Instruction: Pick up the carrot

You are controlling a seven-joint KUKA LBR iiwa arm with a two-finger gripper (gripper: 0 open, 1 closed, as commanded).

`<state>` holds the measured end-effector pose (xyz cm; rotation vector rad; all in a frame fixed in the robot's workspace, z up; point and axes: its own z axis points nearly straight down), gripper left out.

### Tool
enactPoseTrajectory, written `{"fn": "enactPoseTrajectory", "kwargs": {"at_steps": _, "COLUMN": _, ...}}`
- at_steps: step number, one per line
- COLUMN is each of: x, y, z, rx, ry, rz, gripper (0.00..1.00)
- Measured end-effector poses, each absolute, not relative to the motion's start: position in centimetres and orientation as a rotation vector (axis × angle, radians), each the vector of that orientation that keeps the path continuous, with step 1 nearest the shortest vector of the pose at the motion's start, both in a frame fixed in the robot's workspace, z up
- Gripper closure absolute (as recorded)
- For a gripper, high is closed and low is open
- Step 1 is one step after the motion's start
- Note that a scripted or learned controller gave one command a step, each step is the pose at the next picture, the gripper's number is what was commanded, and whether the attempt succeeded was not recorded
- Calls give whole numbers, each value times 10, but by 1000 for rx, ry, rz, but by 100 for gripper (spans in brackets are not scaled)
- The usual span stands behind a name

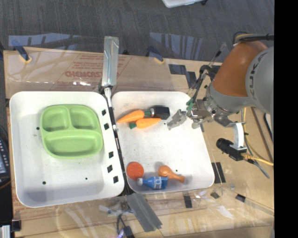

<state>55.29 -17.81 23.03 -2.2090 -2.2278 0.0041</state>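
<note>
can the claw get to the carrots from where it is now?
Probably yes. The claw hovers just right of the two carrots with bare bin floor between. A black object touches their right ends and could crowd a grasp.

Jaws (176,120) of the arm (242,79): small and grey, open or shut state unresolved. Arm cut off at the right of the frame past the orange band. Carrot (130,116): its green end abuts a dark object (160,111) of unclear identity. White object (184,2) at top centre cropped by the top edge. Counter (70,60): print on its upper-left part is too blurred to read. Blue bottle (153,182) label illegible.
</note>
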Motion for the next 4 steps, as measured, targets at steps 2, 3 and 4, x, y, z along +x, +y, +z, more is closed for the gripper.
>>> {"fn": "enactPoseTrajectory", "kwargs": {"at_steps": 2, "x": 651, "y": -115, "z": 102, "rx": -2465, "ry": -1944, "rz": 2, "gripper": 0}}
{"fn": "enactPoseTrajectory", "kwargs": {"at_steps": 3, "x": 657, "y": -164, "z": 113, "rx": -2295, "ry": -2143, "rz": 3, "gripper": 0}}
{"fn": "enactPoseTrajectory", "kwargs": {"at_steps": 4, "x": 658, "y": -163, "z": 123, "rx": -2288, "ry": -2152, "rz": 6, "gripper": 100}}
